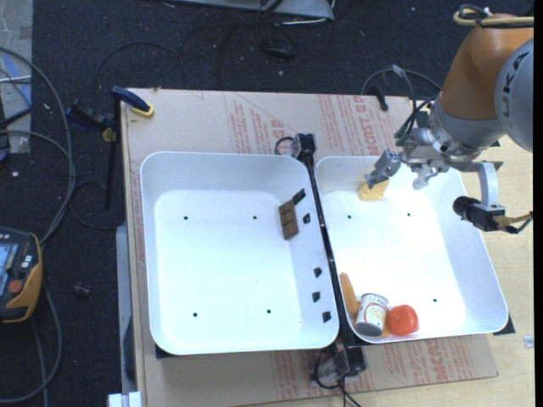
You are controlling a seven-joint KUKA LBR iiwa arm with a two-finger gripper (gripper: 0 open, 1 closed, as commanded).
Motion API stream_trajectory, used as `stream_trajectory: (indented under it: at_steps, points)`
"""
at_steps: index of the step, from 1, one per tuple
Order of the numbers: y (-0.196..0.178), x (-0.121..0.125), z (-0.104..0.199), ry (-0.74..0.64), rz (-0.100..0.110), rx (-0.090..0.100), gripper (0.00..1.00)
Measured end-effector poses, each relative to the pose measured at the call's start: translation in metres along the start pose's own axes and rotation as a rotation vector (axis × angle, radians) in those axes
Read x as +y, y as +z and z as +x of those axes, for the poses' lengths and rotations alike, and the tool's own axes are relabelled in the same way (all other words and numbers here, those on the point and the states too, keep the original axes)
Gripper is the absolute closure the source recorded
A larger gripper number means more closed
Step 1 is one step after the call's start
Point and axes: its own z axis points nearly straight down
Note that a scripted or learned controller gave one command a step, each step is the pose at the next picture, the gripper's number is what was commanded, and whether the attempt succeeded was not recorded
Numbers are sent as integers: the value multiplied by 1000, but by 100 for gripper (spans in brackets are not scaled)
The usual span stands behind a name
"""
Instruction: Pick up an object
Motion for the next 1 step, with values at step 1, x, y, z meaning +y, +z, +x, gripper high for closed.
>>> stream_trajectory:
  at_steps: [1]
  points:
    - [40, 30, -72, 47, 5, -1, 0]
